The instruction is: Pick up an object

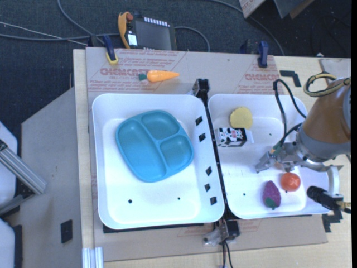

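The pincer (pixel 266 163) hangs low over the right bin (pixel 254 208), toward the table's right edge; from this slant I cannot tell how it is set, and nothing shows in its grip. Just beside it, near the bin's front right corner, lie an orange-red tomato-like toy (pixel 290 181) and a purple grape-like toy (pixel 271 195), close together. Both look small, light and probably smooth plastic; the round one is likely to roll or slip, so I would take it across its widest middle. The purple one seems bumpier and may hold better along its short axis. A yellow round piece (pixel 241 116) and a small black-and-white box (pixel 231 137) sit toward the bin's back left corner, well apart. The bin's middle offers open room; the front wall crowds the two toys.
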